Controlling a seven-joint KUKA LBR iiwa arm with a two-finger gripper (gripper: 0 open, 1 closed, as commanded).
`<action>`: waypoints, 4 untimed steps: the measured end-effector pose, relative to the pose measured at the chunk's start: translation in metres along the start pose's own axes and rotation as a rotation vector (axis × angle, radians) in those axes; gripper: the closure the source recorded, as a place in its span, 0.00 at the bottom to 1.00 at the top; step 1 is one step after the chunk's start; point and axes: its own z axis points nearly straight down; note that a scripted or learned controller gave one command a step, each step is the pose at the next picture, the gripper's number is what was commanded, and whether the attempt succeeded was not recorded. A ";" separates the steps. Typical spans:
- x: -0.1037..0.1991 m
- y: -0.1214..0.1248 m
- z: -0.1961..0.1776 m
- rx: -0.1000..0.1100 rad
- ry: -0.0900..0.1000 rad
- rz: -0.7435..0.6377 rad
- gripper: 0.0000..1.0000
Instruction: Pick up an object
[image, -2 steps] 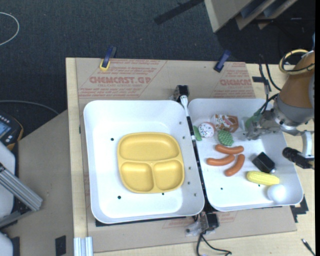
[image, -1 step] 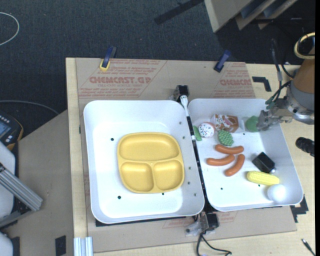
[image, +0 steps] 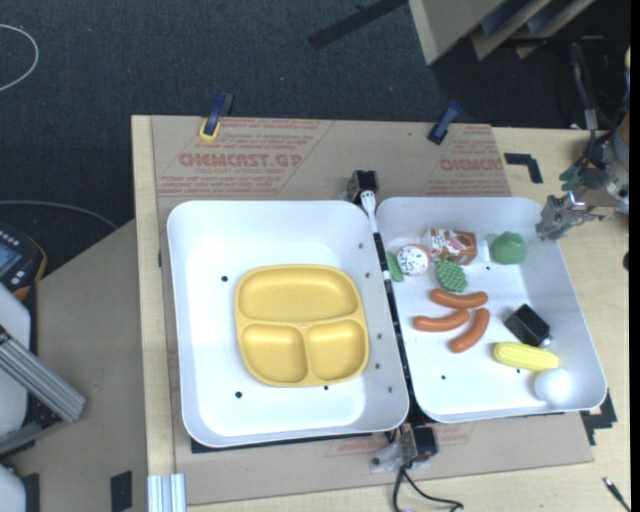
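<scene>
The right bin (image: 575, 300) holds small toy foods: a green lump (image: 508, 248), a patterned round piece (image: 452, 242), a white and green disc (image: 410, 262), a dark green textured piece (image: 451, 275), three sausages (image: 458, 297), a black block (image: 527, 325), a yellow corn cob (image: 525, 355) and a white ball (image: 553, 384). My gripper (image: 556, 215) hangs over the far right rim of this bin, to the right of the green lump. Nothing shows between its fingers.
The left bin (image: 195, 300) holds a yellow divided tray (image: 300, 322). Clamps (image: 213, 117) sit along the far edge of the board. A black hinge piece (image: 364, 185) lies between the bins at the back.
</scene>
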 end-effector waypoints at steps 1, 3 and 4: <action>0.000 0.001 -0.005 0.004 0.002 -0.001 1.00; 0.103 -0.015 0.009 0.012 0.007 -0.004 1.00; 0.164 -0.014 -0.003 0.009 0.008 -0.006 1.00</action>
